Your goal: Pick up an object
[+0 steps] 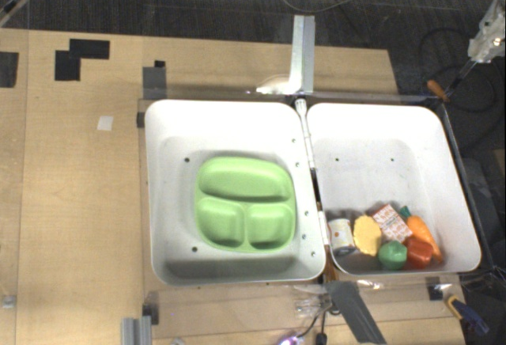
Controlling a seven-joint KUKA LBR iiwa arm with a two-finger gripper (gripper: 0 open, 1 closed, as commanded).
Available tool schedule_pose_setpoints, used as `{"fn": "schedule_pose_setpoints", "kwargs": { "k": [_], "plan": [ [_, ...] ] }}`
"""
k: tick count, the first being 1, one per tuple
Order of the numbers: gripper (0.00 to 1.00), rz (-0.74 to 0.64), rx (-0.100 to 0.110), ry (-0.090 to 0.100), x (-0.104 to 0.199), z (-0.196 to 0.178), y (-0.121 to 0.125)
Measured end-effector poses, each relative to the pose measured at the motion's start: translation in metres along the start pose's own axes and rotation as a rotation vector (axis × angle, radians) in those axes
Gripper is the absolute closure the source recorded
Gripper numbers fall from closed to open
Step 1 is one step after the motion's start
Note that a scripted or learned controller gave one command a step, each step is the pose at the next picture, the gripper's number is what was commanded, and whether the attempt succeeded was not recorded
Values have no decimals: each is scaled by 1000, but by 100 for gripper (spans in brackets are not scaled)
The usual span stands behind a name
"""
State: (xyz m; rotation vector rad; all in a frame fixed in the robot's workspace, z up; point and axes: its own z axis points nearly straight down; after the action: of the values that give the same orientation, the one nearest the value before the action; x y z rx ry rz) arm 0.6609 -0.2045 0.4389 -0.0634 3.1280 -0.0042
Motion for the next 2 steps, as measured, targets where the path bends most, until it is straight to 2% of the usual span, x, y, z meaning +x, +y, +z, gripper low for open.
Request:
{"fn": "schedule_pose_setpoints", "kwargs": {
  "k": [1, 2],
  "plan": [
    [100, -296, -1, -1, -9, 0, 0],
    [100, -553, -4, 0, -13, 1, 88]
  ]
}}
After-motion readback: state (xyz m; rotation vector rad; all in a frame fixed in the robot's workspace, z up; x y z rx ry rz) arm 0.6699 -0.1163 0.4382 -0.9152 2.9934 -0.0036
